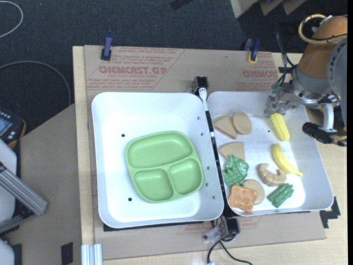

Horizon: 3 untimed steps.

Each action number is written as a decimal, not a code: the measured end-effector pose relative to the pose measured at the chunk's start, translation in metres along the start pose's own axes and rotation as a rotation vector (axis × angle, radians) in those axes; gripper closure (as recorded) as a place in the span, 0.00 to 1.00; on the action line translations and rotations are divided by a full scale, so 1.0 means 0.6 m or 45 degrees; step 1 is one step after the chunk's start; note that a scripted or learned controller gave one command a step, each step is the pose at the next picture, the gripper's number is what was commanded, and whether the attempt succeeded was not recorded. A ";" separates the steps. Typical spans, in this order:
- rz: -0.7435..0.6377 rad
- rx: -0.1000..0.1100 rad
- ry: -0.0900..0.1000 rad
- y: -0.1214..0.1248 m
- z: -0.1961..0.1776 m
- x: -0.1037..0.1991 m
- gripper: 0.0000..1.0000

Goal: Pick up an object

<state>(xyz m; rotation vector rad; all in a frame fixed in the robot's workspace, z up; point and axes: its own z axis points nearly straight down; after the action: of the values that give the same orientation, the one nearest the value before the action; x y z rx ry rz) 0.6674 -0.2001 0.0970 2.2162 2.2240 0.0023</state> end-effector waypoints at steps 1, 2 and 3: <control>-0.001 0.007 0.000 -0.066 0.020 0.135 1.00; 0.006 0.012 0.004 -0.197 0.020 0.183 1.00; 0.007 0.001 0.000 -0.191 0.003 0.181 1.00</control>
<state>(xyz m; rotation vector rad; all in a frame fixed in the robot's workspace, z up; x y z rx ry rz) 0.5526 -0.0922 0.0950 2.2223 2.2186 0.0015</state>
